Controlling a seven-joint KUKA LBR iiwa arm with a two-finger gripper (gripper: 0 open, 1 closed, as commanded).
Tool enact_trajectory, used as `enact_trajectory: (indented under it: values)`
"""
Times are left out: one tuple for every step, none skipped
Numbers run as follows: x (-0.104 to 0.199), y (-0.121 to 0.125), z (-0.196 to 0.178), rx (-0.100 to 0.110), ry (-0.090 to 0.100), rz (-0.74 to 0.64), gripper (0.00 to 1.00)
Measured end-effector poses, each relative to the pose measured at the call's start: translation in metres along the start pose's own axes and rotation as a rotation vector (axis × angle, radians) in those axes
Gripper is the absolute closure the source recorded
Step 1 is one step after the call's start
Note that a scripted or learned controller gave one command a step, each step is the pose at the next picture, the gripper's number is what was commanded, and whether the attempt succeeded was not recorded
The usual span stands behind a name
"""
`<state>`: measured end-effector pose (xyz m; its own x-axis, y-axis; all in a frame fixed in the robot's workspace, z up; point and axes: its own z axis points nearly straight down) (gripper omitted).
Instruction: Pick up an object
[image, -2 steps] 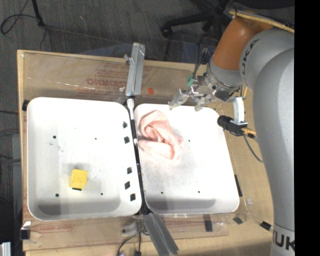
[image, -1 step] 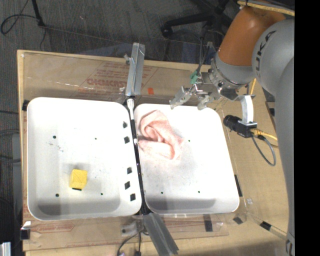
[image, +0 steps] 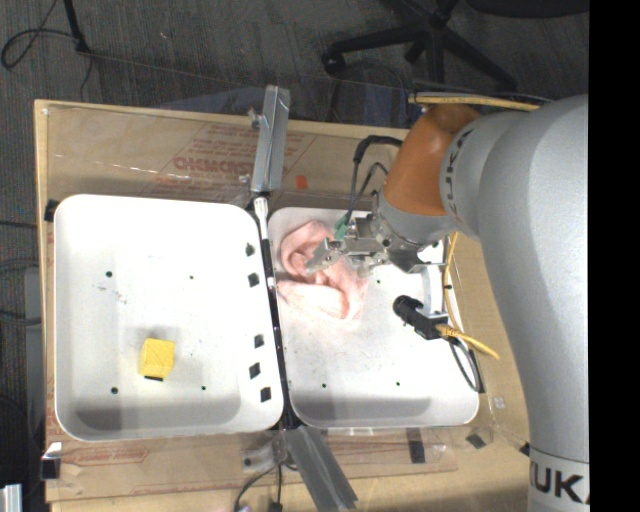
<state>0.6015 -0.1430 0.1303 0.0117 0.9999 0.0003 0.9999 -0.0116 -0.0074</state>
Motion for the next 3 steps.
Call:
enact_trajectory:
  values:
    - [-0.003,0.016,0.038,-0.003,0.001,-0.259,0.0]
    - [-0.003,0.015,0.029,0.0,0.001,-0.263,1.0]
    - [0.055,0.049,-0.08,-0.006,-0.001,-0.278,1.0]
